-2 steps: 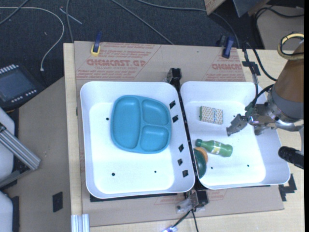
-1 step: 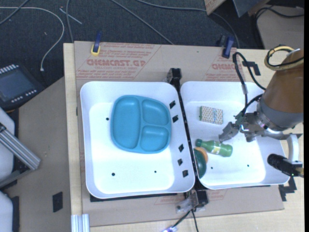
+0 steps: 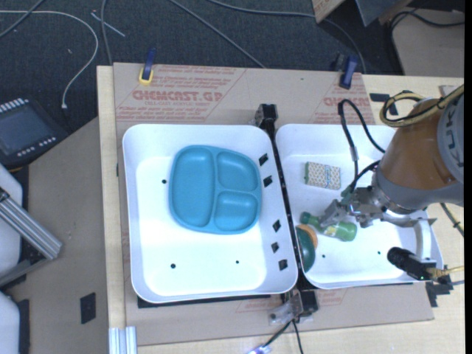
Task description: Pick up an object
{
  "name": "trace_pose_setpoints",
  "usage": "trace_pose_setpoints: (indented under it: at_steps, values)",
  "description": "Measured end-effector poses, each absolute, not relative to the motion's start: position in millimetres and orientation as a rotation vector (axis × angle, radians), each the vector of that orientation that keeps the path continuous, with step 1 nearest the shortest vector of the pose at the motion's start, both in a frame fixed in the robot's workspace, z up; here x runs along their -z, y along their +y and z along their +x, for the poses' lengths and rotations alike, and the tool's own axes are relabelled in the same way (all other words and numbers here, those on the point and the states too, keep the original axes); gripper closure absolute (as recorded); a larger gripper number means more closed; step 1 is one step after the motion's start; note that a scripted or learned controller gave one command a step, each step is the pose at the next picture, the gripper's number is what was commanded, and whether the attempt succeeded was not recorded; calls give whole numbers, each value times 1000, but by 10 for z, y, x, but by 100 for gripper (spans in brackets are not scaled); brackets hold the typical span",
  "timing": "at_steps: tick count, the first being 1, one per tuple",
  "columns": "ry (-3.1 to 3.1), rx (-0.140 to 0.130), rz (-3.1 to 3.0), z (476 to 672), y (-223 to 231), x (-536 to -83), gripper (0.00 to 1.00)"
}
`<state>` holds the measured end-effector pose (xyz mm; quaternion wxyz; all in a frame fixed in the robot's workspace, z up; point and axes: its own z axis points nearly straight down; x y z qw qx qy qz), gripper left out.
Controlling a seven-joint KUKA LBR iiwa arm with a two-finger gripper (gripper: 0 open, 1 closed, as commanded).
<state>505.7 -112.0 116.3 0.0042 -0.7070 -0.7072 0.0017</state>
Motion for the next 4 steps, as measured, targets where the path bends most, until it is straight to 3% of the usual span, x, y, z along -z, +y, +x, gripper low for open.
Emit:
trace_pose_setpoints:
  at_steps: [1,2,3,4]
  values:
    - [-2217,-2,-2219,5052,-1114,-832,0]
    - [-2219,2,-2221,5062,-1113,-956,100]
    - [-2223,3,-2222,4993,-1097,-1414,100]
    - [-2226,6,-2223,5083,-1074,-1881,100]
